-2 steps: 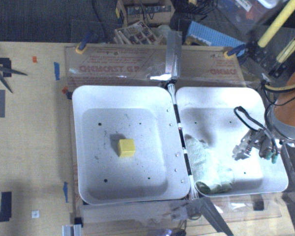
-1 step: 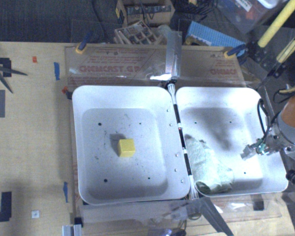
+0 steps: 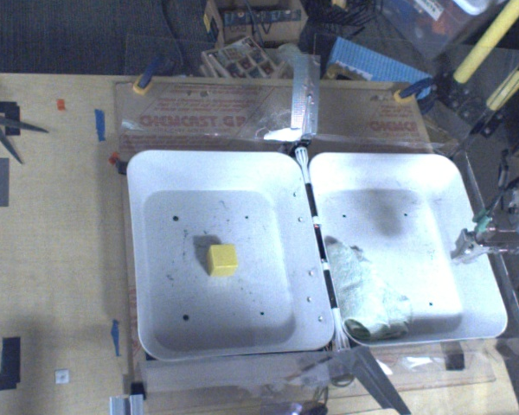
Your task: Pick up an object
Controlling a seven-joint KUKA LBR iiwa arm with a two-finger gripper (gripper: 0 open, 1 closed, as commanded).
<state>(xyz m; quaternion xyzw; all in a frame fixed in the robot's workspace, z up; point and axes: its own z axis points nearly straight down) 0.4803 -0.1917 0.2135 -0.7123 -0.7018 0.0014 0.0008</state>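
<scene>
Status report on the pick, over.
Pincer at the right bin's right edge, holding nothing seen. Yellow block alone in the left bin, untouched. Rolled white cloth lies in the right bin. Nothing crowds the block.

Both bins (image 3: 156, 188) smooth white plastic, matt w/ dark scuffs. Yellow block (image 3: 223, 259) matt, foam-like. Rolled cloth (image 3: 363, 292) rough, terry-looking. Surface (image 3: 52, 258) pale wood.

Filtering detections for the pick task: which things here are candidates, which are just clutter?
Job:
- yellow block in the left bin
- rolled pale cloth in the right bin, against its left wall

Lying about:
- scissors on the bench at left
- blue clamps behind the bins
- clutter beyond the bench
</scene>
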